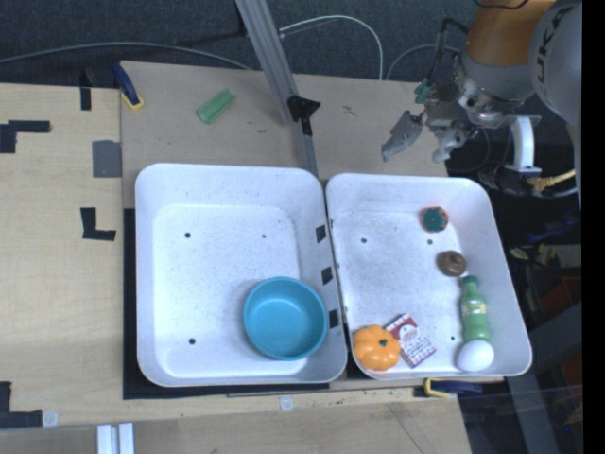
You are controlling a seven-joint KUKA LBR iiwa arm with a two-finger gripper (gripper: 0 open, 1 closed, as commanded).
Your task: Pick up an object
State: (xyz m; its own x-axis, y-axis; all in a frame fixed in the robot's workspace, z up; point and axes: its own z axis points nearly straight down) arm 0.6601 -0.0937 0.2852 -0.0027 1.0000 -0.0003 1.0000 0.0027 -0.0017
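While the hand hovers above the right bin's far rim, fingers spread, it holds nothing.
Right bin: orange pumpkin, green bottle, white egg; left bin: blue bowl.

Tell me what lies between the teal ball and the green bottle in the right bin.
A small brown round object lies between the teal ball and green bottle.

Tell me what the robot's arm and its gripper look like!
The arm is fat, round and grey, with an orange band wrapped above the wrist. At its end sits the gripper, made of grey metal with two pointy fingers. A tiny green part sits on its side.
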